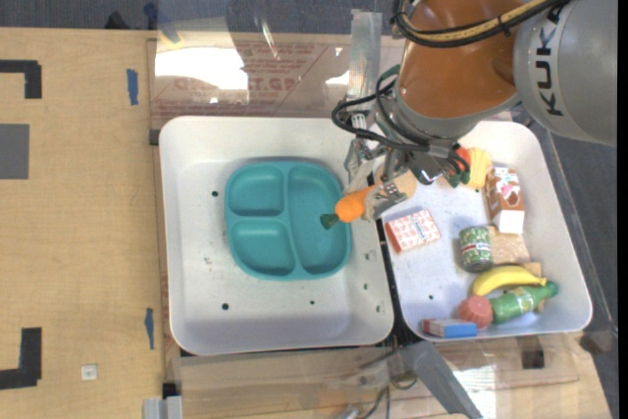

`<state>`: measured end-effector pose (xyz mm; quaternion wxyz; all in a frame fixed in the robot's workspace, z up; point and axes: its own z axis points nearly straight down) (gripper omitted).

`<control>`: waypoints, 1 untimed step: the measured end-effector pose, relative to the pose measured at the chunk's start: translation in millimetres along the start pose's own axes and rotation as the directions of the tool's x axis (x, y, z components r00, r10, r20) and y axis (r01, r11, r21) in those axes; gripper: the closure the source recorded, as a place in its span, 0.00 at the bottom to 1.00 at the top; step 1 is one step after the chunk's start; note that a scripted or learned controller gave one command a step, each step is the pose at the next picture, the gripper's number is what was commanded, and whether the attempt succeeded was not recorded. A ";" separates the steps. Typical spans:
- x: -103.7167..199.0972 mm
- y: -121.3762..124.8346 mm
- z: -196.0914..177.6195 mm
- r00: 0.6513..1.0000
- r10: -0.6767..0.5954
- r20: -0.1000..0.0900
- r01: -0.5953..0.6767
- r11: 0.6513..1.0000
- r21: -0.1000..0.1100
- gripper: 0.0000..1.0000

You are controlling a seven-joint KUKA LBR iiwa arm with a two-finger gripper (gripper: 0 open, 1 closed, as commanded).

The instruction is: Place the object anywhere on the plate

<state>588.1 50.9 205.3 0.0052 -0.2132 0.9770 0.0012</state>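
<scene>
My gripper [378, 196] hangs over the inner edge of the two bins, and between its fingers I hold a small orange carrot [350, 207] by its thick end, the fingers closed narrowly on it. The carrot lies level, its green tip pointing left and reaching over the right rim of the teal plate [257, 221], so it sits at the plate's edge, above the rightmost compartment. The plate is a divided one with three compartments and rests in the left bin [196, 289], near its middle. To my right, the right bin [569, 299] holds the other toys: a red and white packet [413, 230] just beside the gripper, a green can [476, 248], a carton with a red and white front [504, 196], a yellow piece [478, 168] close under my wrist, a banana [505, 280], a green vegetable [520, 301] touching it, a red berry [476, 310] and a flat blue and red piece [449, 328] near the front wall. Both bins stand side by side on the desk [78, 211].
</scene>
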 end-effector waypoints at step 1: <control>0.7 -1.3 0.5 1.000 0.002 -0.001 -0.002 1.000 0.000 0.00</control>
